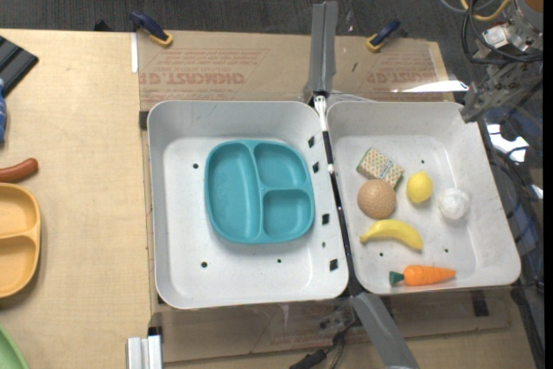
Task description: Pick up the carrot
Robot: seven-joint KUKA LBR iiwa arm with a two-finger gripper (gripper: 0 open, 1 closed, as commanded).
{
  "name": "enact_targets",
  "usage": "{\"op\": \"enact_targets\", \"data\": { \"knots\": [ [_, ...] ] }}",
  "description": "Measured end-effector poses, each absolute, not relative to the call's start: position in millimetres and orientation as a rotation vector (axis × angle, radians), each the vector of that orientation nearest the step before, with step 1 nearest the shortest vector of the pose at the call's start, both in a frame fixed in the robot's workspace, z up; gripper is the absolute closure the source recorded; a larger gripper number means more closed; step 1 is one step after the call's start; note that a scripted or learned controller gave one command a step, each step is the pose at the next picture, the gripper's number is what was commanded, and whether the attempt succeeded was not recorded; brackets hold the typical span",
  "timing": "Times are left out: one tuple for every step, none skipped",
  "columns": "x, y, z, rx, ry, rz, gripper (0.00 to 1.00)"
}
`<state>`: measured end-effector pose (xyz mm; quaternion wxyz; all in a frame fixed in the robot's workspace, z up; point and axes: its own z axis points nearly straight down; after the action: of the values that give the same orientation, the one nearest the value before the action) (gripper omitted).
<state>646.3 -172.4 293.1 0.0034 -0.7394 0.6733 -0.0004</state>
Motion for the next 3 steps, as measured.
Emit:
{"op": "enact_targets", "data": {
  "knots": [
    [659.2,-181,239,-2.746,1.515,0.005,1.0],
    [658.9,-71,210,-2.968,1.016,0.006,1.0],
    [608.1,-117,303,-2.92,1.146,-0.001,1.0]
  ]
}}
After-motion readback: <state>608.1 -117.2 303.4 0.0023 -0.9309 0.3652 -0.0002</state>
